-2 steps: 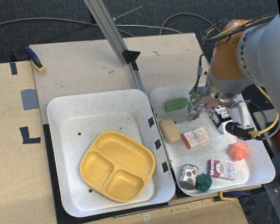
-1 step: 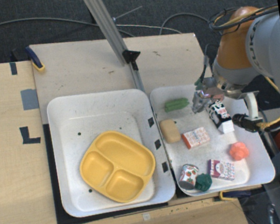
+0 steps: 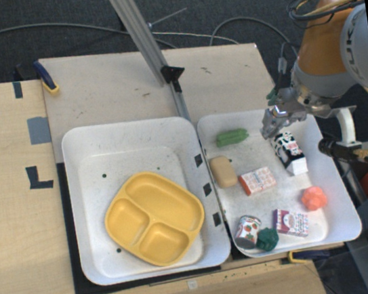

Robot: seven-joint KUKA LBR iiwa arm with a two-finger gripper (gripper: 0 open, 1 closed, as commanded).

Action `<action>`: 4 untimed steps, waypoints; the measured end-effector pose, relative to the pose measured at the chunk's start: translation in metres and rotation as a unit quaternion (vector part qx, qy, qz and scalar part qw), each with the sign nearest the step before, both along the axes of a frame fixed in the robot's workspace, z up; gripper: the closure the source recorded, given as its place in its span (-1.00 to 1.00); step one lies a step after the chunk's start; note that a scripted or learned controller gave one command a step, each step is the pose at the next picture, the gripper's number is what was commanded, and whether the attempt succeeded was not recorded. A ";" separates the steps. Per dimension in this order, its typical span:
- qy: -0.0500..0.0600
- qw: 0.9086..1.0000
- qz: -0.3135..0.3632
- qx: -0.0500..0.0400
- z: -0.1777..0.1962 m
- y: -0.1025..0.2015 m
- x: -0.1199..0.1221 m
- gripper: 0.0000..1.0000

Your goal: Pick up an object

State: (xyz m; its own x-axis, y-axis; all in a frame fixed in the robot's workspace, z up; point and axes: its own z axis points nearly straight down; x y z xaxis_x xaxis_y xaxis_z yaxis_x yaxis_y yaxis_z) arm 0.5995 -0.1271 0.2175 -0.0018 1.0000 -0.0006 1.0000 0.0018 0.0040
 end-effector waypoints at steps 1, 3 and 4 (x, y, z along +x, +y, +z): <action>0.000 1.000 0.000 0.000 0.049 0.005 -0.007 1.00; 0.003 1.000 0.003 0.001 0.028 0.118 -0.030 1.00; 0.003 1.000 0.003 0.001 0.028 0.171 -0.028 1.00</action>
